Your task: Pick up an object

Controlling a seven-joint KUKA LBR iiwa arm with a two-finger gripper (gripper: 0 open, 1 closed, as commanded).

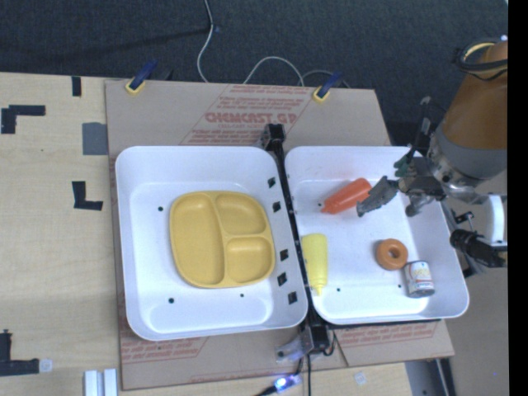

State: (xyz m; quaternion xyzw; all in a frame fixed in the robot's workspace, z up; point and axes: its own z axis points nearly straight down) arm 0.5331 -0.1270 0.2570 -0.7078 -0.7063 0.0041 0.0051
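The gripper (394, 196) hangs low over the right bin (445, 308), fingers spread and holding nothing, one tip just beside the orange carrot (346, 195) — the donut (392, 253), small can (419, 278) and yellow bottle (314, 261) lie apart.

Bright, even overhead light, soft shadows, mild glare on white bins (132, 172)
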